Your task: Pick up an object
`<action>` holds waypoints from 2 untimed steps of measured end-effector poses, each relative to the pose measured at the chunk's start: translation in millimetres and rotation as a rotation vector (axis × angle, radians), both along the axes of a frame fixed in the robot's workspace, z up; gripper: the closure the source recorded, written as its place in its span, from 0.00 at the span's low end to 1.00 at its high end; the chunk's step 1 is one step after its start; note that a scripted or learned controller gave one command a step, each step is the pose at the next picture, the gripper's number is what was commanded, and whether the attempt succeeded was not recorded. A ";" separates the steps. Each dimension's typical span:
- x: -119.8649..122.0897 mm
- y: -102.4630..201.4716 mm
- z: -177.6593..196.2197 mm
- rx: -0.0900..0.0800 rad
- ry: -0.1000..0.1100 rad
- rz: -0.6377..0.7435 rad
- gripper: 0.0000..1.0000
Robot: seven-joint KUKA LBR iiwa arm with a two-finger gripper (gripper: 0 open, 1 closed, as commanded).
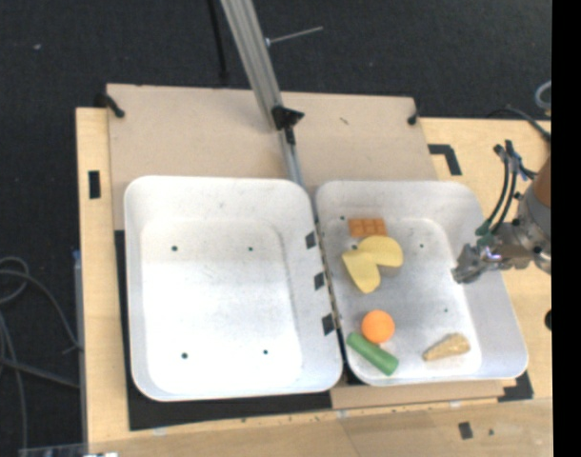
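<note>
At the frame's right edge, the arm (538,198) is cut off above the wrist; the gripper (470,267) is small and blurred, its grip unreadable over the right bin's rim (500,303).

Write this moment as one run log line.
gripper: over right bin, nothing held | orange ball: beside green piece | pick: not done

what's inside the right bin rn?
Right bin holds five items: orange waffle piece, yellow cheese wedges, orange ball, green cylinder, tan wedge. The gripper covers part of the right rim.
</note>
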State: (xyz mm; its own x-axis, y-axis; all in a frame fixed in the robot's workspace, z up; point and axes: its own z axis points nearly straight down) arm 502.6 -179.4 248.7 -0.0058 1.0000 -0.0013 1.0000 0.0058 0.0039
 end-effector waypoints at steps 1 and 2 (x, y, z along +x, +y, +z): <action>7.2 41.6 0.5 0.002 0.002 0.001 1.00; 21.2 100.5 -7.2 0.004 0.005 0.002 1.00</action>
